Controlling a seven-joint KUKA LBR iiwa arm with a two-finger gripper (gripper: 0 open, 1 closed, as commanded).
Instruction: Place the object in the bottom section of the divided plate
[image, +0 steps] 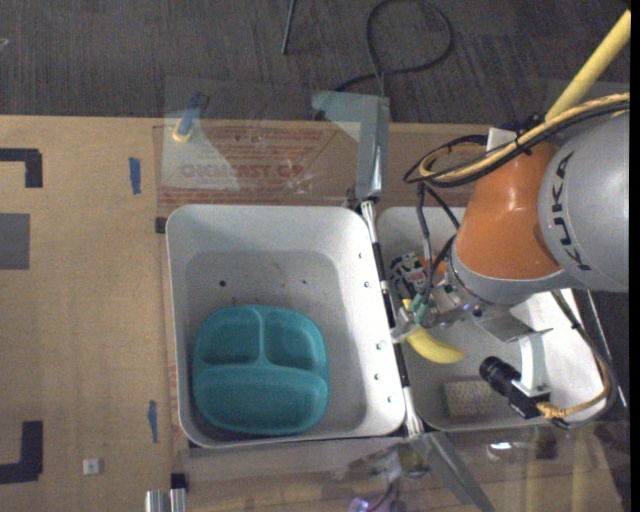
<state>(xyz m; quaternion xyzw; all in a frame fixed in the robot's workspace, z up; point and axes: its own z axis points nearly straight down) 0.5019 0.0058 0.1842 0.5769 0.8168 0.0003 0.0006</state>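
The arm leans over the right bin, its wrist low at that bin's left wall. The left bin carries the plate, teal, flat toward the bin's near edge, with two small sections at the far side and one wide section at the near side. The wide one reads as the bottom section.

By the look of it the step in hand is the pick — nothing has gone to the plate yet. The gripper sits just above the banana, near the right bin's left wall; whether it is open or has a grip I cannot tell. The banana is small, yellow and curved, part hidden under the wrist.

Next it calls for a sure hold, a lift over the two walls between the bins, and a set-down in the wide section.
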